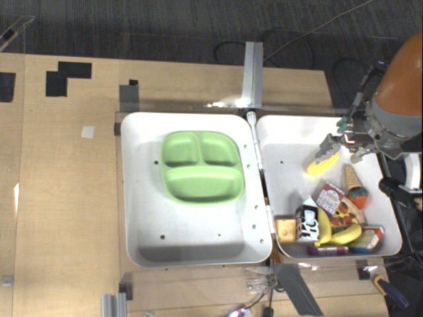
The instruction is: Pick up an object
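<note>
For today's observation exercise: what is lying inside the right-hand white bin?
In the right bin: a yellow piece at the gripper, a toy ice-cream cone, and a front-corner pile with a banana. Whatever lies under that pile is covered.

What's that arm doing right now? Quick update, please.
Gripper low over right bin, at a yellow piece; grasp unconfirmed. Other toys piled at bin's near corner, banana among them. Green tray in left bin, out of the way.
</note>
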### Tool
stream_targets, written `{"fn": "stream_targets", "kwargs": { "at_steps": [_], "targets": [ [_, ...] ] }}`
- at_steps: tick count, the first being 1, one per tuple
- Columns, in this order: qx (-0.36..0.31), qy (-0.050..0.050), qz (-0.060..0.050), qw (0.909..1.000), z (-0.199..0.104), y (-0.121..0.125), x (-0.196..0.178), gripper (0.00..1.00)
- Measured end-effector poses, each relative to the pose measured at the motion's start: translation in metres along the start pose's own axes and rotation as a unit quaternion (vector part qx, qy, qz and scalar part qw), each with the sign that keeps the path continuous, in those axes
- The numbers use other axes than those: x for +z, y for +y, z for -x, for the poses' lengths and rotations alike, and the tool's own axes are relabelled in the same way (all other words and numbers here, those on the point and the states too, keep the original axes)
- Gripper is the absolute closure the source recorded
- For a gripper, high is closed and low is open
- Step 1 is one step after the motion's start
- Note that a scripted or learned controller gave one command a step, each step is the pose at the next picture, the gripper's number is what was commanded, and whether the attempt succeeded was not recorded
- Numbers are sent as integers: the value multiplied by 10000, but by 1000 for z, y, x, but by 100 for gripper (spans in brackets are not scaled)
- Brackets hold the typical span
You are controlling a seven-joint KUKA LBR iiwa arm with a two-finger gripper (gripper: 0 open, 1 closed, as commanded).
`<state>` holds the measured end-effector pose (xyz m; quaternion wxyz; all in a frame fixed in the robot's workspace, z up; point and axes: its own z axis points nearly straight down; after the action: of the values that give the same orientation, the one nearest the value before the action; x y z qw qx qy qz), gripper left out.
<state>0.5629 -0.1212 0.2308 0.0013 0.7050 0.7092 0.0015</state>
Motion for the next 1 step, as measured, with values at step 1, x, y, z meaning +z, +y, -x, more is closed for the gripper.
{"fn": "stream_targets", "kwargs": {
  "at_steps": [1],
  "targets": [
    [-705, -2, 1, 9975, 25, 30, 105, 0]
  ]
}}
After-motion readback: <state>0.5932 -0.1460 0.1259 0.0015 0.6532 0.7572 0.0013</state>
